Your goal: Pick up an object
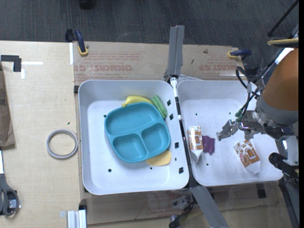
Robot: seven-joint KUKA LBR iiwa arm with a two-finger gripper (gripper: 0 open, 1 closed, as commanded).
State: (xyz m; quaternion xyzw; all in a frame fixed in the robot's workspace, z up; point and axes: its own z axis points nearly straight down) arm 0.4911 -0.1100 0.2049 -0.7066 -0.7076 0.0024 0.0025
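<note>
In the right bin (209, 99) lie a small brown-and-white carton (195, 139), a purple lump (208, 144) touching its right side, and a brown-and-white packet (247, 154) further right. My gripper (227, 130) hangs over the middle of this bin. It is just right of and above the purple lump, between it and the packet. Nothing shows in its grasp. The left bin (85, 141) holds a blue divided plate (137, 132). A yellow piece (135, 100) and a green piece (160, 106) lie at the plate's far edge, and another yellow piece (160, 159) sits under its near edge.
The grey arm with its orange band (285, 87) comes in over the right bin's right side. A divider post (175, 51) stands between the bins. On the bench to the left lie a grey ring (62, 143) and scissors (7, 198).
</note>
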